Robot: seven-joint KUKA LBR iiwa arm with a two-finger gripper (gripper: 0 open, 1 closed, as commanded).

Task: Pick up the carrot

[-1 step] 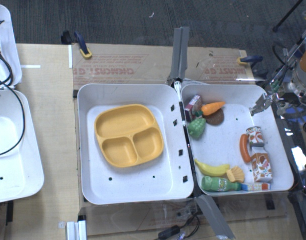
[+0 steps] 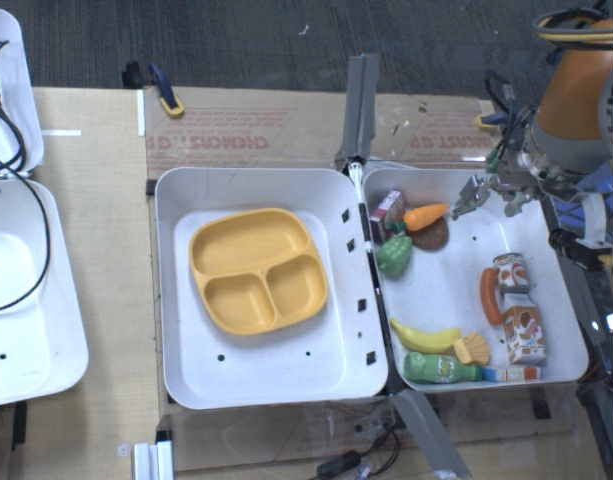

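Note:
The orange carrot (image 2: 426, 215) lies in the back left part of the right bin (image 2: 456, 278), resting against a brown round item (image 2: 433, 236). My gripper (image 2: 492, 200) hangs over the back of that bin, a short way right of the carrot's tip. Its fingers are spread open with nothing between them. The grey arm with its orange band (image 2: 576, 98) comes in from the upper right.
Around the carrot sit a small purple box (image 2: 387, 208) and a green vegetable (image 2: 393, 255). A sausage (image 2: 488, 295), a can (image 2: 509, 272), a carton (image 2: 524, 334), a banana (image 2: 424, 338) and a green bottle (image 2: 441, 369) lie nearer the front. The left bin (image 2: 176, 358) holds a yellow divided plate (image 2: 258, 268).

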